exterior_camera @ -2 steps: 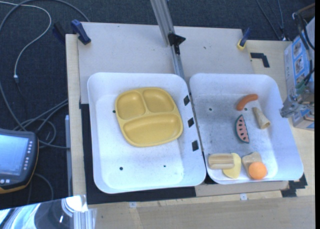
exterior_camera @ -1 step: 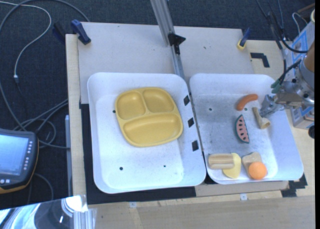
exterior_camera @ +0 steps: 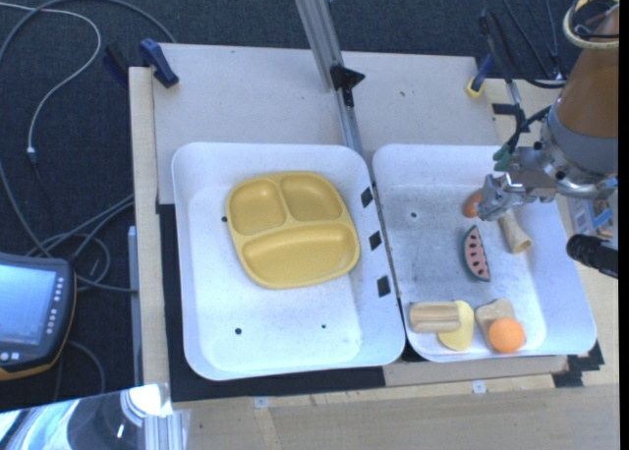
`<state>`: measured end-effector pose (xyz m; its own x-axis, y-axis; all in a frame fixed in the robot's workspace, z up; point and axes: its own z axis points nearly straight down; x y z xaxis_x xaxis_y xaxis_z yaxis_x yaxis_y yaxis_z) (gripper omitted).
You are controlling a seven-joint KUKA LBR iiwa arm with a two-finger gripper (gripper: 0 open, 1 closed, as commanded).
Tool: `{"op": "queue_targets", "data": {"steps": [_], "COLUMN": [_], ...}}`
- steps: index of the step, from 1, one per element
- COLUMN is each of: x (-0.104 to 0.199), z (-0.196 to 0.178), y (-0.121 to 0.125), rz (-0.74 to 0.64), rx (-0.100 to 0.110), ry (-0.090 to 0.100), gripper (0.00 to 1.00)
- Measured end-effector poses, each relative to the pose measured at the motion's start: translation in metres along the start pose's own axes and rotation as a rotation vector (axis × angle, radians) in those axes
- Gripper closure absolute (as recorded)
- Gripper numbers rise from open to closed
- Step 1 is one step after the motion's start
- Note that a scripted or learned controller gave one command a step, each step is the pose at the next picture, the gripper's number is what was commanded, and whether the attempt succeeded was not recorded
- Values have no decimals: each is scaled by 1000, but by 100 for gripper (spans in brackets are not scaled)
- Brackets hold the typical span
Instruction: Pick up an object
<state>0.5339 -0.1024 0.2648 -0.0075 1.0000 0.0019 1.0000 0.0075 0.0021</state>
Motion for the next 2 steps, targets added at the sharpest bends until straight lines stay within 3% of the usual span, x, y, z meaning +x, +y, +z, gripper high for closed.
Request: {"op": "queue_targets", "data": {"steps": [2], "x": [104], "z": [12], "y": [4], "rz": [0], "rx": [4], "ry": [2], "gripper": [100]}}
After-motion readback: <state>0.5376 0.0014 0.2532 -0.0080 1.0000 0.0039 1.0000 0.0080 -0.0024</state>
